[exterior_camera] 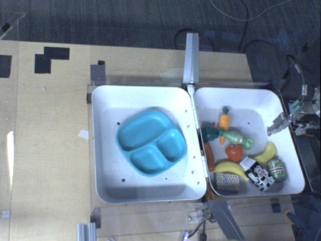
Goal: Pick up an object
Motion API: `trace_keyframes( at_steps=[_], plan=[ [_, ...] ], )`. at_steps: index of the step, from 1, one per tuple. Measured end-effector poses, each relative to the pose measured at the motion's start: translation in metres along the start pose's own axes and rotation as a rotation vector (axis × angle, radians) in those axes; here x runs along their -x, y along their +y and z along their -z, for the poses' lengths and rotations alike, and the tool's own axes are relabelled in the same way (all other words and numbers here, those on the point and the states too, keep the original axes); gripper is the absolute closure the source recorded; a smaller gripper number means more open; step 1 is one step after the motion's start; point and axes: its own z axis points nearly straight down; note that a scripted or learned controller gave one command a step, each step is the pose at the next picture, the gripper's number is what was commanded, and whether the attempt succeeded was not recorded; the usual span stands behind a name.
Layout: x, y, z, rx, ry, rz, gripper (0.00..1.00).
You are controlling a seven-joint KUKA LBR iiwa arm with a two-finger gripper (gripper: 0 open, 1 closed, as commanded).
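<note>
The right bin [251, 100] holds several toy foods. An orange carrot [224, 119] lies near the middle, with a green bottle-like toy [236, 139] and a red tomato [233, 152] below it. Two yellow bananas [229, 168] [266, 152] lie toward the front, beside a black-and-white carton [260, 176] and a small green can [277, 169]. A red sausage [208, 157] and a dark green piece [208, 133] rest along the left wall. My gripper [287, 120] is at the bin's right rim, above the wall and apart from all the toys.
The left bin [105, 134] holds a blue divided plate [152, 142]. A metal post [191, 59] stands behind the divider between the bins. Cables lie on the dark floor at the back right. A grey mesh item [226, 183] lies at the right bin's front.
</note>
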Motion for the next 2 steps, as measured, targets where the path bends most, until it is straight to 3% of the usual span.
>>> trace_keyframes(
  at_steps=[1,2],
  plan=[
    [-0.045,-0.008,-0.147,-0.002,0.002,0.132,0.0],
    [-0.036,0.063,-0.184,0.009,-0.001,0.17,0.0]
  ],
)
